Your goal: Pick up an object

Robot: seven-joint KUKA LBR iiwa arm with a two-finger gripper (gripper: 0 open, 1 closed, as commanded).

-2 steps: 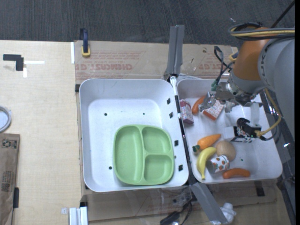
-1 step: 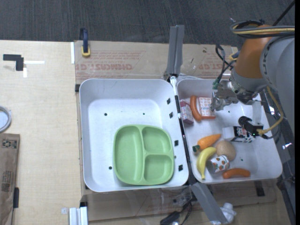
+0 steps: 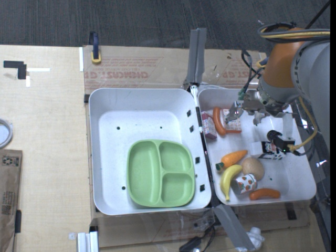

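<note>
The right bin (image 3: 294,193) holds several small items. A red-orange sausage (image 3: 219,122) lies at its back left beside a white wrapper (image 3: 232,124). A carrot (image 3: 234,157), a yellow banana (image 3: 227,178), a tan potato (image 3: 252,166), a small red-and-white can (image 3: 245,183) and an orange-red pepper (image 3: 264,194) crowd the front. My gripper (image 3: 247,114) hangs low over the back of this bin, just right of the sausage and over the wrapper. Nothing visibly sits in its grasp.
The left bin (image 3: 105,140) carries a green divided plate (image 3: 160,173). A dark red packet (image 3: 209,127) leans at the wall between the bins. A black-and-white box (image 3: 271,147) lies under the arm's cables. The grey arm with its orange band (image 3: 283,62) covers the right bin's back right.
</note>
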